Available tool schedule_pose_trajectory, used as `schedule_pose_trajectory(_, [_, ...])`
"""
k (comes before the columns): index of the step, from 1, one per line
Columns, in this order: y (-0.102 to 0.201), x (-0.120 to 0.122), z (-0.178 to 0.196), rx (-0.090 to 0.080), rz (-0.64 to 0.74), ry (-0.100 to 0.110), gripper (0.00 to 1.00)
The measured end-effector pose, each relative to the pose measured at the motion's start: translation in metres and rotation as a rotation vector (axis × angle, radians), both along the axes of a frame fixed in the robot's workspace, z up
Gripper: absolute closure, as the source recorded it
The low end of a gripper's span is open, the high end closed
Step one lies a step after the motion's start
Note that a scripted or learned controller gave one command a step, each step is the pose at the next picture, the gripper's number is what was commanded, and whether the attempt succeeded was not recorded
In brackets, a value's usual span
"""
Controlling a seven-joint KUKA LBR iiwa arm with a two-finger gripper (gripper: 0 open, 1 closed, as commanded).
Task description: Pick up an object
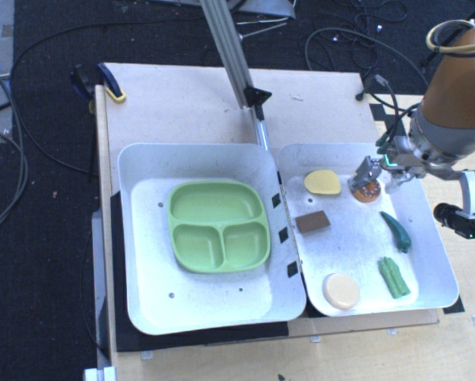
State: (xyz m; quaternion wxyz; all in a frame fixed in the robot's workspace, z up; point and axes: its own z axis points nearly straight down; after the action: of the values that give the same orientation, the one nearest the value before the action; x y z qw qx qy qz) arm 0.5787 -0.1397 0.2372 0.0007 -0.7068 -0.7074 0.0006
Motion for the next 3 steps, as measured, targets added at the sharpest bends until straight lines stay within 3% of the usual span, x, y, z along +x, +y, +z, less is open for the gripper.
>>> schedule_pose_trajectory(1, [0.000,0.000,0.001,0.000,0.000,-0.002,0.00])
schedule_pose_trajectory(3, [-0.008,0.005,-0.123,0.000,-0.002,0.003,0.00])
